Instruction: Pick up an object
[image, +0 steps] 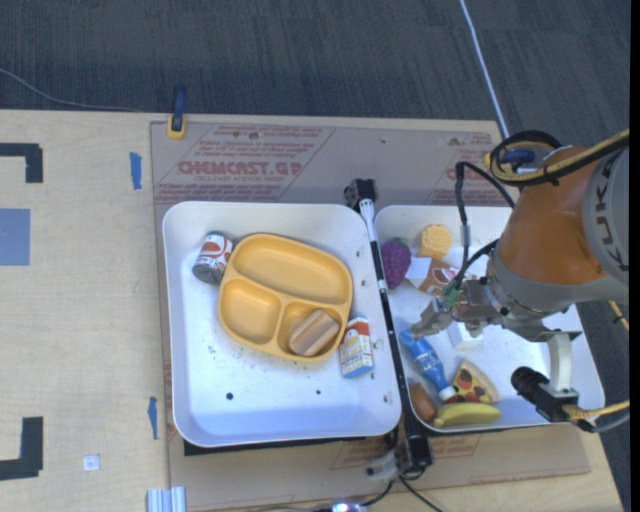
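one gripper (432, 322) hangs over the right bin (590, 372), whether spread or closed cannot be told; a blue tube (428, 362) lies just below it.

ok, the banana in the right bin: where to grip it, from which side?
Probably mid-length of the banana, from straight above, closing across its narrow width. It lies flat along the right bin's near wall, long axis left to right, with toys crowding its left end and top side, so a side approach looks blocked.
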